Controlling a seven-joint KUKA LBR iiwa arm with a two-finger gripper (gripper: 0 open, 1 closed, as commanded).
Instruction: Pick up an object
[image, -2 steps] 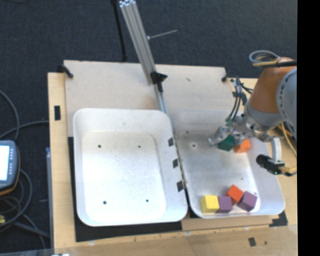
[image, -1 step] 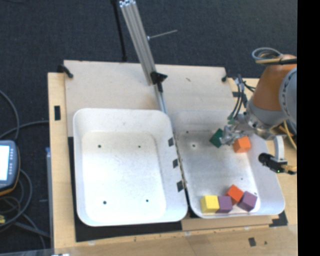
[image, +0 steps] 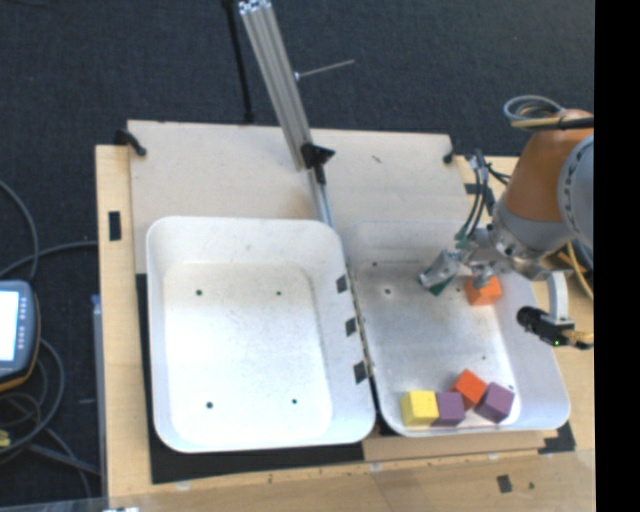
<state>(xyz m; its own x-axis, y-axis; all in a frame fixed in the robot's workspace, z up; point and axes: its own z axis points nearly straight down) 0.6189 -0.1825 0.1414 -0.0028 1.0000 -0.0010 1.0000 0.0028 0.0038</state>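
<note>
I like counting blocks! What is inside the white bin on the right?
The right bin holds a yellow block, two purple blocks and an orange block. Another orange block sits by the gripper, partly covered.

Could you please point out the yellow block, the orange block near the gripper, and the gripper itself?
yellow block (image: 420, 405): camera view, its top face.
orange block near the gripper (image: 485, 290): camera view, its visible face.
gripper (image: 438, 276): camera view, at its fingertips.

Two shallow white bins are counted on the bench (image: 230, 150): a left bin (image: 160, 300) and a right bin (image: 400, 250). Five blocks are seen in the right bin: two orange (image: 484, 291) (image: 470, 384), two purple (image: 450, 408) (image: 495, 401), one yellow (image: 420, 406). Four are clustered at the near edge.
</note>
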